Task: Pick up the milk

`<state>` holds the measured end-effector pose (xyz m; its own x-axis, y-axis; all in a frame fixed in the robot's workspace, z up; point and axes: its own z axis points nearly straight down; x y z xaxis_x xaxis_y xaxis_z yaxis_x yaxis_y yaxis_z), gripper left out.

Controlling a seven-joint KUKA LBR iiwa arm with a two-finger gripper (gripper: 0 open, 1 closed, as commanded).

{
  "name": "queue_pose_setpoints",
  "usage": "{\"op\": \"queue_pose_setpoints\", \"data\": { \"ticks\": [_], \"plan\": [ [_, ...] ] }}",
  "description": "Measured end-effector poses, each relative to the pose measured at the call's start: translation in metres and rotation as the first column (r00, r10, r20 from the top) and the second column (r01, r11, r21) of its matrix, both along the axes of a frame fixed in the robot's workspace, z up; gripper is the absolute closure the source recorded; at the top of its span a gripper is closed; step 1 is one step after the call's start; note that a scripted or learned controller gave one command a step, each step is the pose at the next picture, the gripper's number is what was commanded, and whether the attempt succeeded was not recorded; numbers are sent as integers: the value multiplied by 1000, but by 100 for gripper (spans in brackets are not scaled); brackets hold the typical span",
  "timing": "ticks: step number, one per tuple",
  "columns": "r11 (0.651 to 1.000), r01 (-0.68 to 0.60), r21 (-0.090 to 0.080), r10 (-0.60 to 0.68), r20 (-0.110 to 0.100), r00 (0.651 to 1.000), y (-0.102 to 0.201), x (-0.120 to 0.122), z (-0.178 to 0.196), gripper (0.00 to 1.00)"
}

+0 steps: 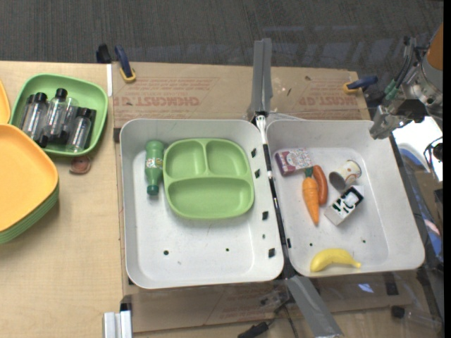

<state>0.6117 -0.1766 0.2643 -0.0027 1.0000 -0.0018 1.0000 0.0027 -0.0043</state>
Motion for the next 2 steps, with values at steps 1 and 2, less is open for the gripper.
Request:
{"op": "queue_pose_setpoints", "data": {
  "ticks": [1, 2],
  "plan": [
    [998, -56, 2, 56, 1, 998, 36, -52, -58, 100],
    [992, -128, 2, 128, 0, 992, 96, -40, -74, 100]
  ]
}}
